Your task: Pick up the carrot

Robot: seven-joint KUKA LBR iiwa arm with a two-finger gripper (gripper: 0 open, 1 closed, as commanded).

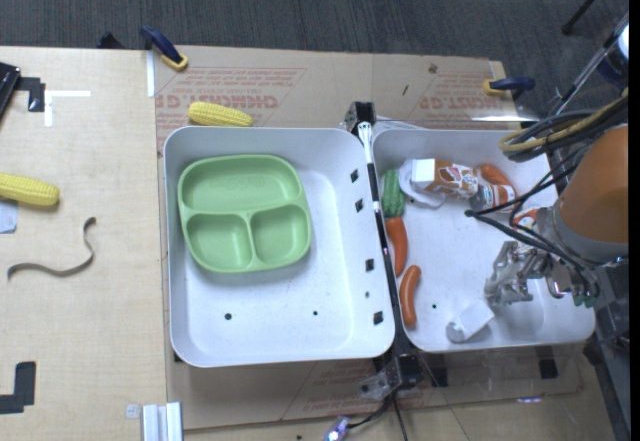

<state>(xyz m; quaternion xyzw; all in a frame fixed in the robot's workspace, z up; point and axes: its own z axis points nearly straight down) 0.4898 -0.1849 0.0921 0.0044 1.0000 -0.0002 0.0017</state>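
The carrot (pixel 397 241) is orange with a green leafy top. It lies lengthwise along the left wall of the right bin (pixel 560 329), leafy end toward the back. My gripper (pixel 510 279) hangs over the right part of that bin, well to the right of the carrot and apart from it. Nothing shows in its grasp. The orange band of the arm (pixel 605 194) rises behind it at the right edge.
An orange-red sausage (pixel 408 296) lies just in front of the carrot. A white block (pixel 422 171) and a printed packet (pixel 462 184) sit at the bin's back, and a white piece (pixel 470 322) near its front. The left bin (pixel 300 329) holds a green divided plate (pixel 244 212). Two corn cobs (pixel 220 114) (pixel 28 191) lie outside the bins.
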